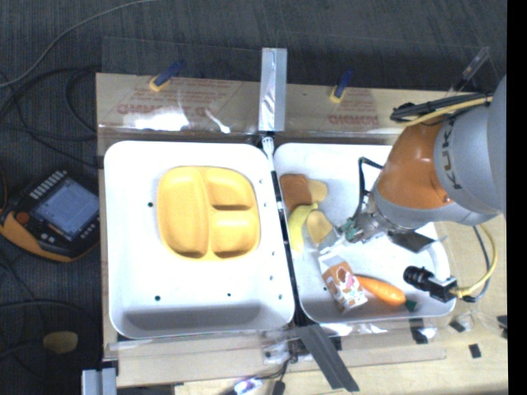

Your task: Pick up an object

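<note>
Banana [298, 223] partly hidden at right bin [369, 157] wall, end effector [352, 230] beside it, grip state unclear

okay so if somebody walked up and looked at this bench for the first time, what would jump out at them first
Probably the yellow divided tray, lying alone in the left bin. Next, the grey arm with its orange band reaching in from the right over the right bin, its tool low among a crowd of small things: a carrot, a small carton and a banana by the divider.
</note>
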